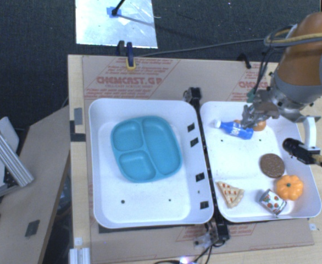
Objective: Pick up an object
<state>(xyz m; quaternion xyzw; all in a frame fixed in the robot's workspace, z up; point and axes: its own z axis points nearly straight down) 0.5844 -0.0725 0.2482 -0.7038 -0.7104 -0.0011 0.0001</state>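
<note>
The gripper [253, 116] is seen low over the upper part of the right bin [235, 164], directly above the right end of a blue and white tube [233, 129]. The tube lies flat on the bin floor with its long axis running from about 10 o'clock, where its white cap points, to about 4 o'clock, where its blue body ends beneath the gripper. From the gripper, most of the tube therefore extends toward 8 o'clock. Just beside the tube, at about 2 o'clock from it, a small orange object [259, 125] is partly hidden by the gripper.

Whether the gripper's two sides are apart or together cannot be told from this slant, and the tube is not shown clearly between them, so no hold is claimed.

It is judged that the tube is the thing being attempted, and that a grasp across its short axis near the blue end would be called for; a slip toward the orange object is a risk.

Elsewhere in the right bin, a brown cookie [272, 165], a small pumpkin [289, 187], a pizza slice [230, 193] and a patterned cup [272, 201] lie well apart toward 5 o'clock. A blue divided plate [145, 148] sits in the left bin [144, 208].
</note>
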